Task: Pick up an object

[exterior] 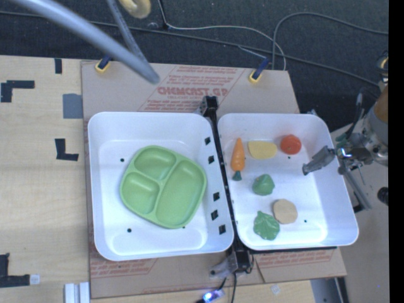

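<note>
The grey two-finger gripper (319, 161) is seen at the 3 o'clock edge of the right-hand shallow white plastic bin (338, 223), one dark finger projecting inward over the bin's rim; whether the jaws are parted or closed cannot be told, and nothing is seen between them. The gripper is carried low over the rim, apart from every object. Nearest to it, toward 10 o'clock, a small round red tomato-like toy (290, 144) is recorded near the bin's far wall. Just beside that, at its 9 o'clock, a pale yellow flat wedge-shaped toy (262, 149) lies, and further along the same line an orange carrot-shaped toy with a green tip (237, 157) rests against the dividing wall. At mid-bin a small green lumpy vegetable toy (264, 184) is noted. Toward 7 o'clock from the gripper a tan round disc-shaped toy (285, 211) is touched on its 8 o'clock side by a larger leafy green toy (266, 226). In the left-hand shallow white plastic bin (101, 188) a light green plastic compartment plate (164, 186) lies tilted. Both bins stand on a brown cardboard sheet (189, 84).
</note>
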Robot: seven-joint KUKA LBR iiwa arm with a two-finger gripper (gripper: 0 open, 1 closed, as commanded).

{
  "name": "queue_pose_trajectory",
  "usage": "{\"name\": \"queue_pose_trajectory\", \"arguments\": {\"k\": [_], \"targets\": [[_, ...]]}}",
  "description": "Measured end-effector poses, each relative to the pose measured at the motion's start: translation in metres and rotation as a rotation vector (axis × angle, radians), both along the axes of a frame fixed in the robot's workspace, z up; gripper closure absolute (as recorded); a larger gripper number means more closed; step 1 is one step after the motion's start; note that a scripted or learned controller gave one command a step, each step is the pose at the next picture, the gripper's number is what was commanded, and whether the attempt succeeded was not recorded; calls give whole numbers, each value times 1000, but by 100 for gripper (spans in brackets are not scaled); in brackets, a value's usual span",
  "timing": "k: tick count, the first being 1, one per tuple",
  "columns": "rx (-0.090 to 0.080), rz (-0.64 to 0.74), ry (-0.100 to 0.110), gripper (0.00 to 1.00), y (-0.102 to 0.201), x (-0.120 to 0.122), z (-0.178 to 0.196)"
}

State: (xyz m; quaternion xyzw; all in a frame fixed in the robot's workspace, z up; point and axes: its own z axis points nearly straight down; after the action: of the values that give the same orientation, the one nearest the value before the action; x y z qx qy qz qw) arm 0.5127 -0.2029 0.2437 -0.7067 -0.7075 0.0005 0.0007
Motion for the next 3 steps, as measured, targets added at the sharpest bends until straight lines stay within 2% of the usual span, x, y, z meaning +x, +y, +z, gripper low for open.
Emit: {"name": "queue_pose_trajectory", "arguments": {"k": [1,3], "targets": [[1,0,5,0,2,0,-64],[-2,0,-2,0,-2,3,-161]]}}
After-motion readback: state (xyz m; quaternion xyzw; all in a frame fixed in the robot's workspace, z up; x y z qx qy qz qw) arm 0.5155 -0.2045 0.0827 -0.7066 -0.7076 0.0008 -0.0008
